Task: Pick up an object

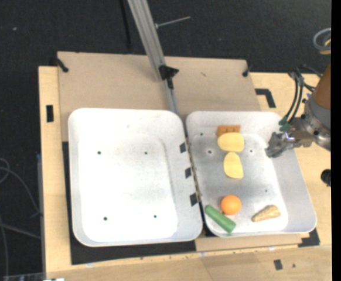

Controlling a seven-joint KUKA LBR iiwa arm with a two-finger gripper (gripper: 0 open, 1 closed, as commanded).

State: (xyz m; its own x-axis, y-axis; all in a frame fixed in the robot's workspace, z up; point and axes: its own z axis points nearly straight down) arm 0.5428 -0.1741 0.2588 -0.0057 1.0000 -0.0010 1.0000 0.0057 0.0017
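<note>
Nearest us in the right-hand shallow white bin [293,180] lie a green cylinder [220,219], round orange ball [231,204] and tan wedge [266,213] — farther, two yellow pieces [232,154]. The gripper [278,143] hovers at the bin's right side — jaws unreadable.

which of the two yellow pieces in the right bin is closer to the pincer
The upper yellow piece, lying just below the orange block. It sits about level with the pincer, while the lower yellow piece lies farther down the bin.
</note>
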